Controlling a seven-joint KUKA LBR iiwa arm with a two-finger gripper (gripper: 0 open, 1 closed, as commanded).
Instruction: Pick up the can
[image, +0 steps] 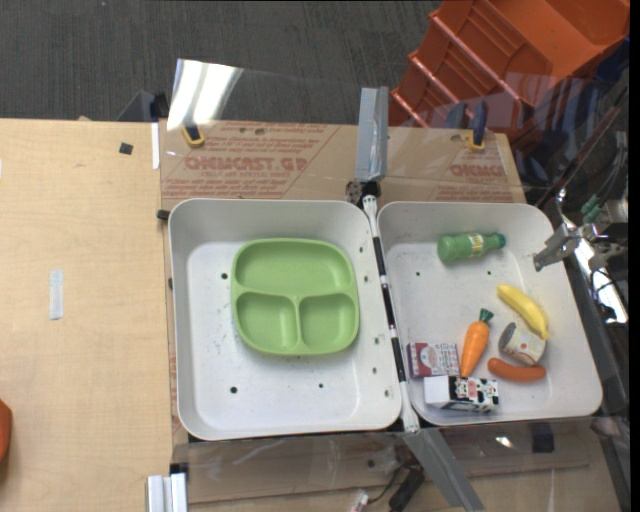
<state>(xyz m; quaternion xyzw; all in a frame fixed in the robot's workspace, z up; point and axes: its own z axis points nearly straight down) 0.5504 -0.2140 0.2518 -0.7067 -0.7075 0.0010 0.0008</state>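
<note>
The can is small, with a grey end and a pale label. It lies on its side at the right of the right bin, between a yellow banana and a red sausage. My gripper hangs at the bin's right rim, up and to the right of the can and well apart from it. Nothing is seen held in it.
Also in the right bin are a green bottle lying at the back, an orange carrot, and two small cartons at the front. A green divided plate sits in the left bin.
</note>
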